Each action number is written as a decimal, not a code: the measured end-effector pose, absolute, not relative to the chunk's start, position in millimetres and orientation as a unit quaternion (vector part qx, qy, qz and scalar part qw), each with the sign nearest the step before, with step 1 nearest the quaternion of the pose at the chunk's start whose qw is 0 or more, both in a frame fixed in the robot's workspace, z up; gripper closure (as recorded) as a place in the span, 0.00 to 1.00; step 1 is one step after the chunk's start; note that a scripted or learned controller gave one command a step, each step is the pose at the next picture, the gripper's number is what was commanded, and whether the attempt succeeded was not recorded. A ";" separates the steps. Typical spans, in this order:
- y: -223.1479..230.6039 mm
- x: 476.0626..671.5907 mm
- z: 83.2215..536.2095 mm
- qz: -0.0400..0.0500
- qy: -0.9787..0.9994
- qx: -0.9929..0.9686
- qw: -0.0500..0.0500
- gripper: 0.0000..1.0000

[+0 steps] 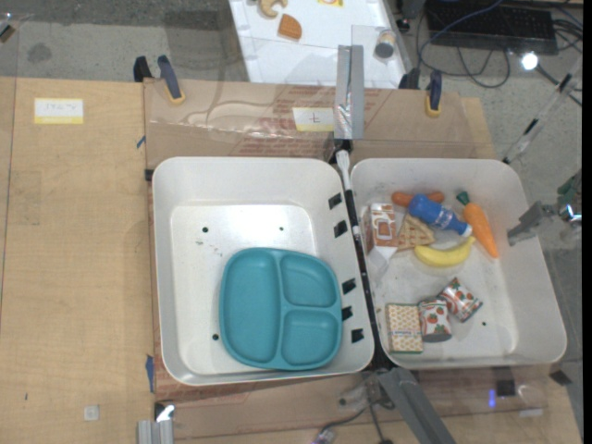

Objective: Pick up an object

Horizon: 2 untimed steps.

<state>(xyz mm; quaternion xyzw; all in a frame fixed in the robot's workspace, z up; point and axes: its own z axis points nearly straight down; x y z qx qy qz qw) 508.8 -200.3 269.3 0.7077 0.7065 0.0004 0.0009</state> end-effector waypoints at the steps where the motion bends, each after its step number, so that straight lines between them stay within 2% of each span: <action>1: -129.7 529.9 180.0 0.000 0.703 0.711 0.000 0.00; 2: -96.7 553.7 103.0 0.006 0.731 0.682 0.011 0.00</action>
